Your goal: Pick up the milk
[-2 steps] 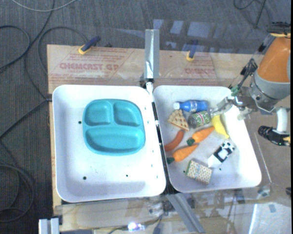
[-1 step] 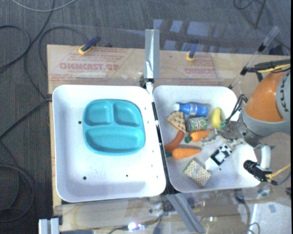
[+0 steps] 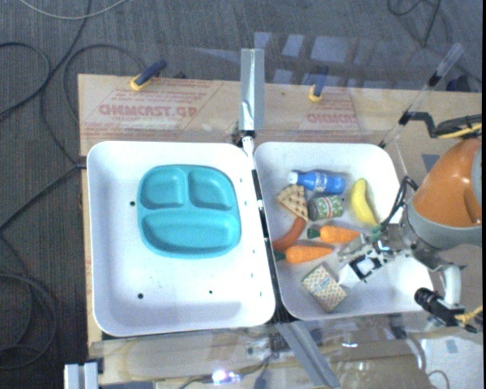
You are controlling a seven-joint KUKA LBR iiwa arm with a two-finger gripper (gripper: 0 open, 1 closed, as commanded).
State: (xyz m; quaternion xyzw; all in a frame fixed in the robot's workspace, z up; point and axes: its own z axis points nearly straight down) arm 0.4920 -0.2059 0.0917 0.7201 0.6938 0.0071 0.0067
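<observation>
From above, the milk (image 3: pixel 317 181) — a small blue-labelled bottle — is seen lying on its side at the back of the right bin (image 3: pixel 389 294), beside a banana (image 3: pixel 362 201) and a can (image 3: pixel 326 207). The jaws (image 3: pixel 364 262) are poised low near two carrots (image 3: pixel 322 244) — their state cannot be told.

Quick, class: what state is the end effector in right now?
End effector: cannot be told; it sits low in the right bin beside the carrots.
</observation>
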